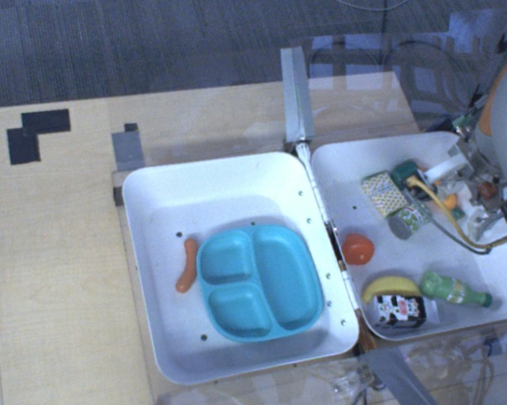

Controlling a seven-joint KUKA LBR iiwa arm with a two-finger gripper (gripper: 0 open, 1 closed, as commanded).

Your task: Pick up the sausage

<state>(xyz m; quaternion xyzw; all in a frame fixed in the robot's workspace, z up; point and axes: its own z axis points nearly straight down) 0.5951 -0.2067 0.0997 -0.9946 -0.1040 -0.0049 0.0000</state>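
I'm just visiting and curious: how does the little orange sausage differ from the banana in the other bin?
The sausage is orange-brown and thin; the banana is yellow and thicker. The sausage lies in the left bin beside the blue divided plate, running up and down the picture; the banana lies in the right bin, running across, against a dark printed pack. Both are slightly curved and lie flat.

a blue divided plate (261, 281) lies in the left bin (172, 350), toward its lower right. in the right bin (342, 160), an orange ball (358, 249) sits near the left wall. a banana (390, 286) lies above a small dark box (401, 311), with a green bottle (454, 290) just to their right. a patterned packet (383, 192) lies higher up. black patches (35, 133) mark the tabletop (61, 301) at upper left.
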